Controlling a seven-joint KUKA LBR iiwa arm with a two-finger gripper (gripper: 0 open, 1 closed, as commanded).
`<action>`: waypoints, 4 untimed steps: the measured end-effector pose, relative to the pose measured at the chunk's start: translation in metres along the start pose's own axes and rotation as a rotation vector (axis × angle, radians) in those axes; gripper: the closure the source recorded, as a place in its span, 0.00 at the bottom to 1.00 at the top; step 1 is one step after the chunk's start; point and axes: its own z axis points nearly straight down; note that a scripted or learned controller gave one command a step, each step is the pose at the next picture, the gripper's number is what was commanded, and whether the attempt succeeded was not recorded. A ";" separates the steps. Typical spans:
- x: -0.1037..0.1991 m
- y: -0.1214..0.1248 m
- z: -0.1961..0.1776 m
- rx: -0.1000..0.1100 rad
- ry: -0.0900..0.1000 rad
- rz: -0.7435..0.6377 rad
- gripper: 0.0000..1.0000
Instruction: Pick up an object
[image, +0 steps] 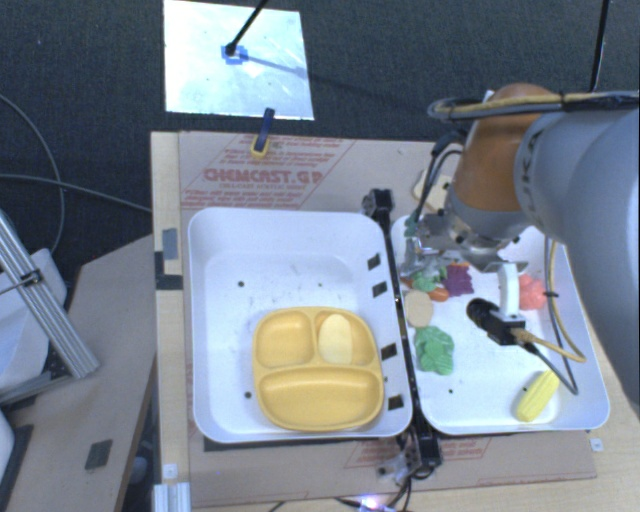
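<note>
My gripper (424, 264) hangs low over the far left part of the right bin (480, 408), just above a cluster of toy foods. Right under it lie a small green piece (424, 283), an orange piece (438, 296) and a purple piece (459, 280). A beige round piece (420, 312) lies slightly nearer the camera. A green leafy toy (435, 349) rests in the bin's middle left. Near the front right corner lies a yellow corn cob (537, 395). A pink piece (531, 293) sits to the right of the gripper.
The left bin (230, 300) holds a yellow divided plate (318, 368) in its front half. A black divider edge (392, 290) runs between the two bins. The grey arm with its orange band (500, 140) covers the right bin's far side.
</note>
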 end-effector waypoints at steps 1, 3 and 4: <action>-0.039 -0.014 0.000 0.005 -0.002 0.012 1.00; -0.081 -0.085 0.037 0.009 -0.002 0.014 1.00; -0.023 -0.084 -0.068 -0.006 0.001 0.000 1.00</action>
